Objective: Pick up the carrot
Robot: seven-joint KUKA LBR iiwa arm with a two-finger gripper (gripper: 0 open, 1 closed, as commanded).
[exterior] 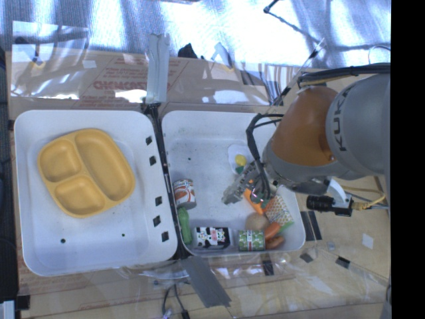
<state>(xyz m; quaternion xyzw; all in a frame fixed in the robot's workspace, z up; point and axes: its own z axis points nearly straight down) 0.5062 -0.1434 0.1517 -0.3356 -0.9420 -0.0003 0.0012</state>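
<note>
Slim orange carrot (273, 230) beneath metallic tool (247, 186)

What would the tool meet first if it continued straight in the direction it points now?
The tool points down into the right bin, toward its left. Its tip hangs over bare bin floor, so it would probably touch the floor first. The small can lies further left, but depth is unclear.

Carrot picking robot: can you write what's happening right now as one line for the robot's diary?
phase: reaching | gripper: low in right bin | carrot: lying by front wall, not held | yellow tray: left bin
</note>
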